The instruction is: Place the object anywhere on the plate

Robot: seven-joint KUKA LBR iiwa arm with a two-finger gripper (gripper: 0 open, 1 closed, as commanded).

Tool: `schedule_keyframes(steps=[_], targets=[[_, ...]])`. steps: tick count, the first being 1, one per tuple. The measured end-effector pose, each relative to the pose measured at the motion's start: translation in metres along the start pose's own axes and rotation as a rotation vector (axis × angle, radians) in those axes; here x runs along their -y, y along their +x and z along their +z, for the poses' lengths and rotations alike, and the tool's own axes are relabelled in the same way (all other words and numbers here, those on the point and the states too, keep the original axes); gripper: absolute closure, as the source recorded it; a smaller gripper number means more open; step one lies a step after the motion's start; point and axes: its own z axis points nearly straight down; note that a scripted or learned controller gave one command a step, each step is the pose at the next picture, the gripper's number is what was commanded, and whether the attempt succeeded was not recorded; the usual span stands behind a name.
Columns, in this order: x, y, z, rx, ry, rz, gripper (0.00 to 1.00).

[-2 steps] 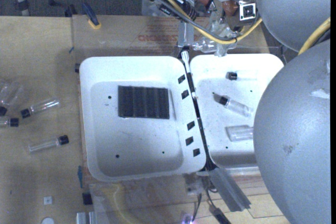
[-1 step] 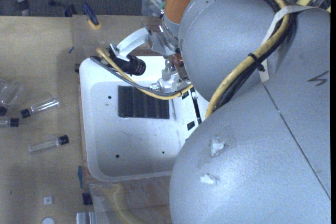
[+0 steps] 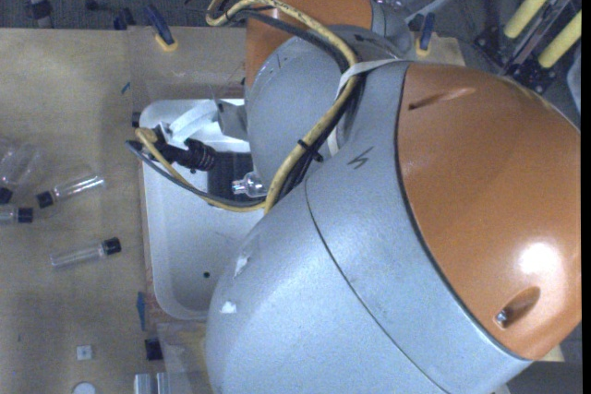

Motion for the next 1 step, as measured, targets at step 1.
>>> schedule_keyframes(steps=[1], targets=[[-0.0005, 0.0002, -0.0002, -0.001, 0.000, 0.001, 0.00]])
